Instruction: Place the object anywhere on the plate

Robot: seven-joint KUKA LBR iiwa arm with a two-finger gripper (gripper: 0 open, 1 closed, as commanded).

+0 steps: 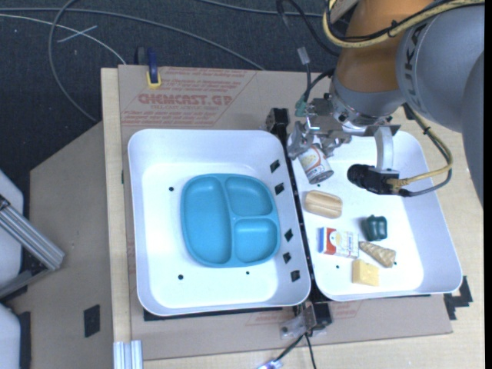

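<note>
Smooth blue plate (230, 220) with three compartments sits mid left bin (154, 175), bare white floor all round it. Gripper (311, 141) hangs over the right bin's (430, 229) near-divider edge, jaws closed on a small bottle (314, 164), tilted, white label; bread roll (322, 203), carton (337, 243), cheese wedge (366, 273) cluster below.

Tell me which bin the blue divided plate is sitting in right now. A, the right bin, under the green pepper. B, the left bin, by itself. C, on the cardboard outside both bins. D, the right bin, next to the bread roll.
B: the blue plate lies alone in the left bin, while the bread roll and green pepper are in the right bin.
</note>
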